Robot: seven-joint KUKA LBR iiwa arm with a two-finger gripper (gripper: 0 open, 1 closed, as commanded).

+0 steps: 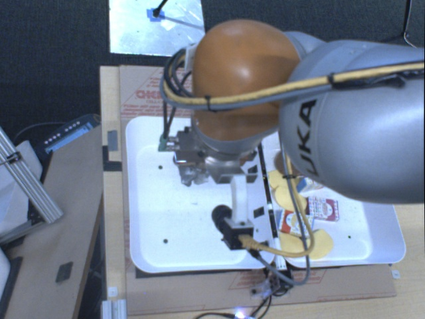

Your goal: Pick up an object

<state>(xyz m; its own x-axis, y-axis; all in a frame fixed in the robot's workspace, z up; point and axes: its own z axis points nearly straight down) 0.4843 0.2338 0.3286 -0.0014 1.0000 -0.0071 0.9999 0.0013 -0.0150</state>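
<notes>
Candidate: I am taking the red-and-white packet (pixel 323 209) as the pick. It is lying flat in the right bin (pixel 380 243), across the rim between the bins from my jaws and nearer the camera than they are. It is looking light and thin, probably a soft wrapper that is going to crumple and slide rather than resist. I am judging a pinch across its short sides as the best hold, coming straight down, since it is offering little height to catch.

Neighbours: an orange-red packet (pixel 289 222) is sitting just beside it, on the side toward my jaws. Pale yellow discs (pixel 319 246) are lying around both, one nearer the camera and others farther back. The discs are looking flat and smooth, so harder to lift; I am expecting them to slip.

Jaws: they are hanging under my wrist (pixel 216 153) above the left bin (pixel 153 205), well apart from every object. The wrist body is hiding them, so I cannot tell whether they are spread or pressed together. I am seeing nothing between them.

Surroundings: both bins are resting on a cardboard sheet (pixel 143 92) on the table (pixel 73 185). A yellow cable (pixel 292 85) is running along my arm.
</notes>
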